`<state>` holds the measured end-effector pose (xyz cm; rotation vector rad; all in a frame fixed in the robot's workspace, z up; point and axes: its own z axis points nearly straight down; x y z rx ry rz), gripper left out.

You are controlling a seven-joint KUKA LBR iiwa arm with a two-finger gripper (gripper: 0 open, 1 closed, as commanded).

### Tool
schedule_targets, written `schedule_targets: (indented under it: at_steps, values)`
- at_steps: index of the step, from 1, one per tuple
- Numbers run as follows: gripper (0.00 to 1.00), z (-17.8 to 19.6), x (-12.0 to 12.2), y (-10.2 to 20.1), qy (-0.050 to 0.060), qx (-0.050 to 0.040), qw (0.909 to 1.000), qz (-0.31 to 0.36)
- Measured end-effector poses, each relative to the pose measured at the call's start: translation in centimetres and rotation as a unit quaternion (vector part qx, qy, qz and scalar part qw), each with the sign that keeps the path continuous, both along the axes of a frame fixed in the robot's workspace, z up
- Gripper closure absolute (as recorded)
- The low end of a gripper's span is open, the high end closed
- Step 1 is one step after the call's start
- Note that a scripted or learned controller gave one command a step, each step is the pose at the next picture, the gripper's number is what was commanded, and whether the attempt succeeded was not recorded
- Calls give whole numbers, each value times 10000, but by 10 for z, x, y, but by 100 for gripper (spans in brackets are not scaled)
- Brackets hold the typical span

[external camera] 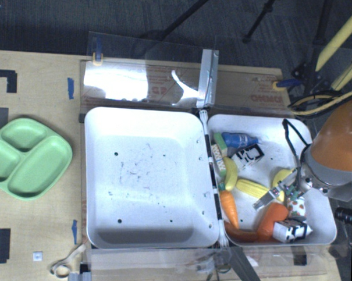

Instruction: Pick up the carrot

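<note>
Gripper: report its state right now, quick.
Gripper: low in the right bin, above the orange items beside the carrot; open or shut cannot be told; nothing seen gripped.

Two bins sit side by side, the left bin [142,176] at nine o'clock of the right bin [320,230]. In the right bin the carrot [229,208] lies along its nine-o'clock wall, corn [251,187] at the carrot's two o'clock, a bottle [239,139] toward twelve. A tray [27,157] rests on the bench at nine o'clock of the left bin.
</note>
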<state>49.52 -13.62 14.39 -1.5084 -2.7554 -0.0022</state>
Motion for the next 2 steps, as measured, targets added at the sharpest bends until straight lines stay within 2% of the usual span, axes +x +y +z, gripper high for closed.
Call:
schedule_targets:
  at_steps: [1,2]
  values:
    - [0,-57,22,-11,-22,-6,9967,815]
    - [0,-58,56,-20,-38,-20,9647,2635]
